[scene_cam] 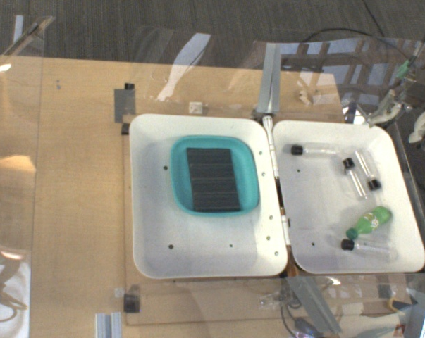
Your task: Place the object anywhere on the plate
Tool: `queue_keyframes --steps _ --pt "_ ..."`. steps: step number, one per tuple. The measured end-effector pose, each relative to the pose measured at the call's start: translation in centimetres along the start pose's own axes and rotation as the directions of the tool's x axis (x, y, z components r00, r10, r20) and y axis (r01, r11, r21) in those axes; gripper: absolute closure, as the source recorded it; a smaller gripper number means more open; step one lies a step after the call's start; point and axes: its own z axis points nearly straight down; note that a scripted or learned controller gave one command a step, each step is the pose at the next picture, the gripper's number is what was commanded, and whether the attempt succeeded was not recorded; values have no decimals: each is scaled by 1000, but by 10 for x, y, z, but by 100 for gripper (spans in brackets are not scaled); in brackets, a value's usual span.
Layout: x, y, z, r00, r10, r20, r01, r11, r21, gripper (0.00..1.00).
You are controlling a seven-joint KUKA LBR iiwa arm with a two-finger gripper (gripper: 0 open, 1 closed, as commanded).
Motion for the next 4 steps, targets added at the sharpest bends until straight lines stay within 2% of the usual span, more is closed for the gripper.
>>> queue_keyframes --steps 1,2,3,4 --pt "-18 -50 -89 1000 3 -2 -3 1000 -5 0" --pt "-32 -100 -101 979 204 -1 -204 979 -2 0" --pt "-42 -120 -132 904 427 -1 -427 904 -2 0" --pt "-44 -120 -132 842 539 -2 -539 842 -1 0"
